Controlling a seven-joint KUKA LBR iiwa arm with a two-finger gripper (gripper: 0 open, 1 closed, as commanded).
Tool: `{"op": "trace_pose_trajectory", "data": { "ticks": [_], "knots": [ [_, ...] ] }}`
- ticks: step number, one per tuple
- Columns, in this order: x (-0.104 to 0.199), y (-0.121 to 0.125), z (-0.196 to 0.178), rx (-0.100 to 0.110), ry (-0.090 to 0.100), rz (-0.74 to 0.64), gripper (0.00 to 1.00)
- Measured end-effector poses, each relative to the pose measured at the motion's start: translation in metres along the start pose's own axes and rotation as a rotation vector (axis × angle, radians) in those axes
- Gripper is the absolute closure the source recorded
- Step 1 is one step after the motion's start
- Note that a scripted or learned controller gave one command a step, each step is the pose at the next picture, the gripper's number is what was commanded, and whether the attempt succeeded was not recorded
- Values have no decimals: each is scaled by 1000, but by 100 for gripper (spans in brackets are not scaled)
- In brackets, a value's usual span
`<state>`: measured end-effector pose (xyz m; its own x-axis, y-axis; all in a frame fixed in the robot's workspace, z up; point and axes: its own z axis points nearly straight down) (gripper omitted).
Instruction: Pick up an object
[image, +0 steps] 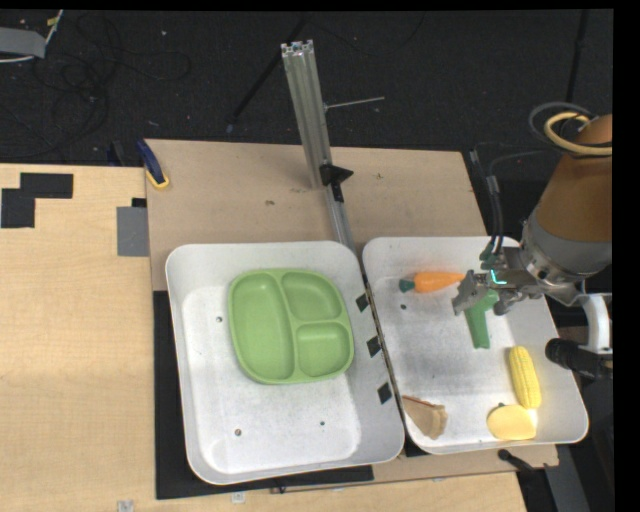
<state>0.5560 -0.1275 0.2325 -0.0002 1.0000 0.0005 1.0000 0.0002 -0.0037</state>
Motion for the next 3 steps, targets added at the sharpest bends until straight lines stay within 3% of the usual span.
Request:
{"op": "trace_pose_trajectory", "data": {
  "ticks": [1,3],
  "knots": [
    [0,1,-1,-3,0,0,0],
    [2,-4,105,2,1,1,0]
  ]
}}
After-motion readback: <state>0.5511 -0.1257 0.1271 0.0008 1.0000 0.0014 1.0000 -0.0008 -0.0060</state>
